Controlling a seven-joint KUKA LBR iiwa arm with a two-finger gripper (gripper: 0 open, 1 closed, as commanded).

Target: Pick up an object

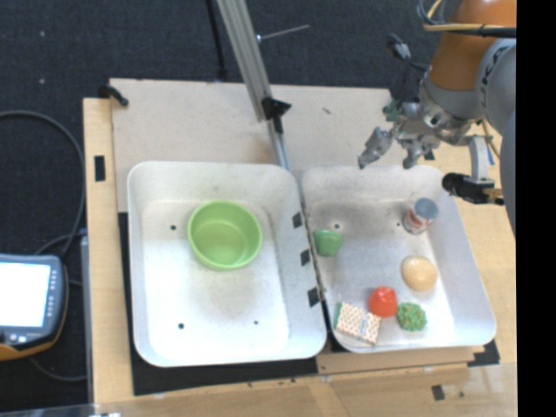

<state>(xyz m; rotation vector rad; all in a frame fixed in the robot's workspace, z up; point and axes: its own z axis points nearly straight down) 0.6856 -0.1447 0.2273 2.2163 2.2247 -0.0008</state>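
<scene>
Camera view: gripper (395,152) above right bin (452,320) far rim, apparently spread apart, holding nothing.

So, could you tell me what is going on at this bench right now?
A KUKA arm is reaching in to pick something up. Its gripper hangs above the far edge of the right bin and holds nothing. That bin has a small green cup, a little jar, a yellowish round object, a red object, a green bumpy ball and a patterned box. The left bin holds a green bowl.
</scene>
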